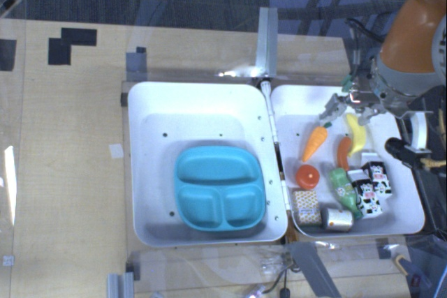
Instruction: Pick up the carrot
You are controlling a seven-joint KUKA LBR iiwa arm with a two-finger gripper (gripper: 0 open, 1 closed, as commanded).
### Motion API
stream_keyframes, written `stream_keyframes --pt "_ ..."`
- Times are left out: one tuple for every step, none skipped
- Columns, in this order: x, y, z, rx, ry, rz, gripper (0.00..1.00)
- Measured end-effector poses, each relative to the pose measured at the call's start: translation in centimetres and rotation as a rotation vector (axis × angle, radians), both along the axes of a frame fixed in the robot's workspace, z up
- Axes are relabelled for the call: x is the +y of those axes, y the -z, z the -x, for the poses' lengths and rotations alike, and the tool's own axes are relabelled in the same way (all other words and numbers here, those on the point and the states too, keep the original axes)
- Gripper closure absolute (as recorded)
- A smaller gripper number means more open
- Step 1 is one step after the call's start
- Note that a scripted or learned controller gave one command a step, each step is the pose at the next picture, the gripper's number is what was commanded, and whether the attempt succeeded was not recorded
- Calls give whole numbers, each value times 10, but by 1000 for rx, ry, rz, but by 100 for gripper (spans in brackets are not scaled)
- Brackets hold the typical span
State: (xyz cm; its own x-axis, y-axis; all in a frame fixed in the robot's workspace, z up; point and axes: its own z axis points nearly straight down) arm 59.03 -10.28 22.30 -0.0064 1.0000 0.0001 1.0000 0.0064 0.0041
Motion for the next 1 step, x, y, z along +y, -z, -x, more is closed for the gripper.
stream_keyframes --pt "-53 -3 9 -1 55 1 0"
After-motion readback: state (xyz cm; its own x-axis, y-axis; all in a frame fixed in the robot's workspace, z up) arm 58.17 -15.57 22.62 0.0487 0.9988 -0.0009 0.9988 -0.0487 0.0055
